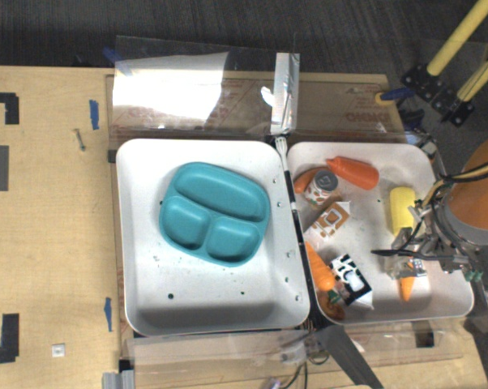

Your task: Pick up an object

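Observation:
My gripper (412, 245) hangs over the right side of the right bin (451, 298), reaching in from the right edge. Just left of it and partly under it lies a yellow block (400, 207). A small orange cone (408, 287) sits directly below the gripper in the view. Farther left in the same bin are an orange bottle-shaped toy (353, 172), a round brown and grey piece (323, 184), a brown and white packet (331, 220), a carrot (319, 269) and a black and white box (351, 279). Nothing can be seen held.
The left bin (139, 217) holds a teal divided plate (214, 211). A clear plastic wall (285, 94) stands behind the bins. The arm's orange band (477, 205) is at the right edge. Yellow poles (467, 27) rise at the top right.

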You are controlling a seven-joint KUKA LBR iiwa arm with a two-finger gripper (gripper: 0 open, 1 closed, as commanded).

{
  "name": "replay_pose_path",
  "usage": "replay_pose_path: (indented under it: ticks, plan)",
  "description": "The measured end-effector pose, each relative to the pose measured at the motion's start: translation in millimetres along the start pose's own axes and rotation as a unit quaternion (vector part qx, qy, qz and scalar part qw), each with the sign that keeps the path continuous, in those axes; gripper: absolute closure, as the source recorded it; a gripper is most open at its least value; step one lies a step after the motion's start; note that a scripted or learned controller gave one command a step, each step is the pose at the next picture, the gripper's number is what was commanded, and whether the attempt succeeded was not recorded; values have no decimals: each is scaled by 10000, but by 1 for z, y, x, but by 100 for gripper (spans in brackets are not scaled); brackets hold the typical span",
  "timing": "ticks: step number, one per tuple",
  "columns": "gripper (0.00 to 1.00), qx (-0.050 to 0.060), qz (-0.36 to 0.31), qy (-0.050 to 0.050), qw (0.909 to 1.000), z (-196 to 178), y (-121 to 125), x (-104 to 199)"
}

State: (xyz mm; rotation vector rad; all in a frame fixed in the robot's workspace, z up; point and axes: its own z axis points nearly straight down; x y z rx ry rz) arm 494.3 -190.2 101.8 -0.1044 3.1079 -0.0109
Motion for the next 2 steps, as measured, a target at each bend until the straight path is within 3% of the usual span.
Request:
replay_pose_path:
  ticks: [1, 2]
  plan:
    - [100, -12, 160, 70, 9998, -169, 10, -50]
    - [100, -37, -475, 119, 9988, 10, -38, -71]
